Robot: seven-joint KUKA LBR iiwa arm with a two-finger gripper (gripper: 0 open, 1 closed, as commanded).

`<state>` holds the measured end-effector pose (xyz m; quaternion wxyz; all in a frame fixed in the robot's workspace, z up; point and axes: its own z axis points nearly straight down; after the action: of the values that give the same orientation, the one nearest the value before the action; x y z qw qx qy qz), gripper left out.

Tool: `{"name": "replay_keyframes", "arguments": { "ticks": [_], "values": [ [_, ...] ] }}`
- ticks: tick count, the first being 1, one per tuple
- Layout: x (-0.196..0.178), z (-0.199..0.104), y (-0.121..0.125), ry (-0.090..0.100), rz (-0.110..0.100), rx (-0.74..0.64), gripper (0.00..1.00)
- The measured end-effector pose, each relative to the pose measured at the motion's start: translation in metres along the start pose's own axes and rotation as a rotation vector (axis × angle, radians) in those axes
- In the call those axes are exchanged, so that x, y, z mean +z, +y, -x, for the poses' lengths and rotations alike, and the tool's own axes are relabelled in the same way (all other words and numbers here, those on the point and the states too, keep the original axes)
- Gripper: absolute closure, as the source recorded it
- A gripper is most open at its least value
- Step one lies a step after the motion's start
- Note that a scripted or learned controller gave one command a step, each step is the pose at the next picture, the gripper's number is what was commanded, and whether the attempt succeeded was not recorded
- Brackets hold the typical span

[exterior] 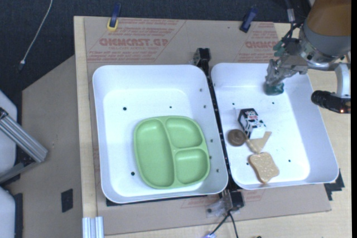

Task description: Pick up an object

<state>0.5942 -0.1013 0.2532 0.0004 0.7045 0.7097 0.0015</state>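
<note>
Cardboard-topped bench, two white bins: left bin [106,120] holds one green tray [170,151]; right bin [318,136] holds one toy [250,121], one brown disc [237,137], two bread pieces [264,167]; gripper [274,86] at right bin's far edge, pinching something small and teal [274,88]; advisable: lift straight up, slowly, clear of the wall.
</note>
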Motion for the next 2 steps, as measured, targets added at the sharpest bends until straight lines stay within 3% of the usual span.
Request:
{"name": "replay_keyframes", "arguments": {
  "ticks": [2],
  "values": [
    [-0.001, -0.114, 0.002, 0.001, -0.004, 0.001, 1.00]
  ]
}}
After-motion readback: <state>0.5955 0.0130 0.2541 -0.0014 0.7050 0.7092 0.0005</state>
